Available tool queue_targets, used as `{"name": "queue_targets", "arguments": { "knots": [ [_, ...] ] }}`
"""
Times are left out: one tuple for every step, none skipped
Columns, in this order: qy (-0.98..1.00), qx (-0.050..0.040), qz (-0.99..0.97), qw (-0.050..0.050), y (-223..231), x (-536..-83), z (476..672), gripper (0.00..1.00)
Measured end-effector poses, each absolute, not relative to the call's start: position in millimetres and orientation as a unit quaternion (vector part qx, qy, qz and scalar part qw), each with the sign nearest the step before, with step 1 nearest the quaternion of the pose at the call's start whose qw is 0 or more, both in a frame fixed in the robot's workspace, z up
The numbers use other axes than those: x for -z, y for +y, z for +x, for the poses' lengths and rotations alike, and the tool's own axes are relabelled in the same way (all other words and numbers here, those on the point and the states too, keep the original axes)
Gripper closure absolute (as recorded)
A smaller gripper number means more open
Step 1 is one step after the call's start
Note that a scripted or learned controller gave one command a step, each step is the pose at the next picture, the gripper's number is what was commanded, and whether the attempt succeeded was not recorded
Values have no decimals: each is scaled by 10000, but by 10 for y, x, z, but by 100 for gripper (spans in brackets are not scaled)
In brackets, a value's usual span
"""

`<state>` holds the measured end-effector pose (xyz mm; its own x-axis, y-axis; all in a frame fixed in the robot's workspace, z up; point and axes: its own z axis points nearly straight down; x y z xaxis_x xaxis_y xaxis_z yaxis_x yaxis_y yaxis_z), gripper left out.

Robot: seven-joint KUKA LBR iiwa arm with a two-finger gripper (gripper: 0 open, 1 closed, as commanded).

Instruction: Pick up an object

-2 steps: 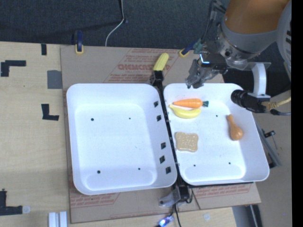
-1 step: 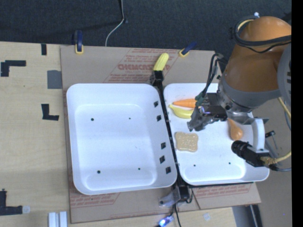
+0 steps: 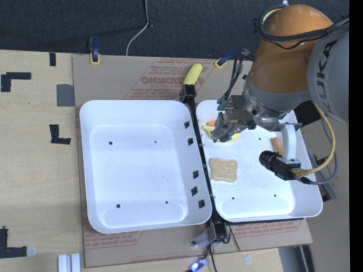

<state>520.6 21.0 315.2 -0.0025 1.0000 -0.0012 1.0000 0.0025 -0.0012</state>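
A: The cracker [image 3: 223, 170] lies flat in the right bin [image 3: 249, 208], just beside the divider.

B: And the gripper [image 3: 226, 130]?

A: Above the cracker, farther back, over yellow and orange pieces [image 3: 211, 127]. Fingers unclear.

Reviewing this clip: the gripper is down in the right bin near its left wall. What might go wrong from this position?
1. The gripper sits over small yellow and orange items crowded against the right bin's left wall, so a grasp may catch the wall or several items, or slip off.
2. The tan toast-like piece lies flat just below the gripper; a sideways move could push it.
3. The arm hides what lies under it, so a successful grasp is hard to confirm.
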Motion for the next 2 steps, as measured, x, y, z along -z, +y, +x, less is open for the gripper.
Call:
{"name": "queue_targets", "arguments": {
  "knots": [
    [7109,-31,7033,8,914,-3923,5049,100],
    [7092,-28,7050,11,1126,-4627,4830,100]
  ]
}}
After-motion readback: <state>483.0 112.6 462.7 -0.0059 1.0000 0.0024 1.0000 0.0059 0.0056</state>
